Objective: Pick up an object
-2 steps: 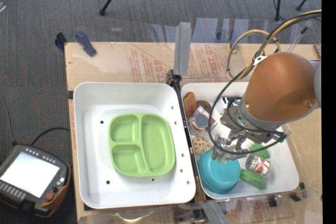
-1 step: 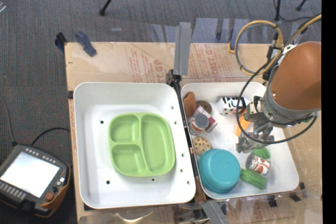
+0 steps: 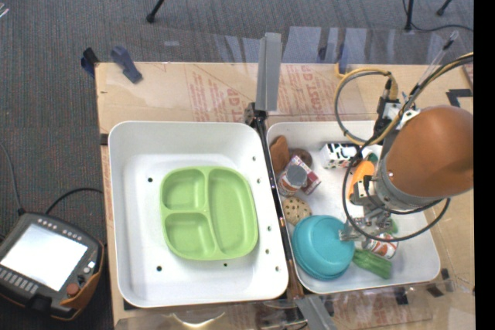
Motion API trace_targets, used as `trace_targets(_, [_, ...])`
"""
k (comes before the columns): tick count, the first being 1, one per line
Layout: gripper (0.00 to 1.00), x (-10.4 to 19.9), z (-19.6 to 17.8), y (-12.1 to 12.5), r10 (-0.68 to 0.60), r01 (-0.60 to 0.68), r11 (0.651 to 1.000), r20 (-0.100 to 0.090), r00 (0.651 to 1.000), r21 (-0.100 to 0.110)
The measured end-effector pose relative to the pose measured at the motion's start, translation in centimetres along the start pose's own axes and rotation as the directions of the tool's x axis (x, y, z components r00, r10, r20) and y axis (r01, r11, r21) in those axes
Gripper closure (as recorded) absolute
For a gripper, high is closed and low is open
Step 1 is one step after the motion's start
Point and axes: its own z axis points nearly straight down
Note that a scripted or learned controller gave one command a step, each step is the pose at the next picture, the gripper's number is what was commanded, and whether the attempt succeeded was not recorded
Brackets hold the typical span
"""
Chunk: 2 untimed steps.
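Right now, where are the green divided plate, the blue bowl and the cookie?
green divided plate [image 3: 209, 212], camera view, centre divider.
blue bowl [image 3: 321, 243], camera view, upturned base.
cookie [image 3: 295, 209], camera view, top face.

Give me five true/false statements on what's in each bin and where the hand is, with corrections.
1. The green divided plate lies in the left bin. True.
2. The blue bowl sits in the left bin beside the plate. False: it is in the right bin, near its front edge.
3. The arm's hand is over the right bin. True.
4. A cookie lies in the right bin, just behind the blue bowl. True.
5. The green divided plate has four compartments. False: it has three, two small ones on one side and one long one.
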Motion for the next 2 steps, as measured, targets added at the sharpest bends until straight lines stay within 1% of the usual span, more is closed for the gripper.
trace_targets(1, [1.0,3.3,0.8,-5.5,0.168,-0.168,0.986,0.002,0.986,0.01])
trace_targets(2, [1.0,5.0,1.3,-13.3,0.325,-0.325,0.946,0.001,0.946,0.004])
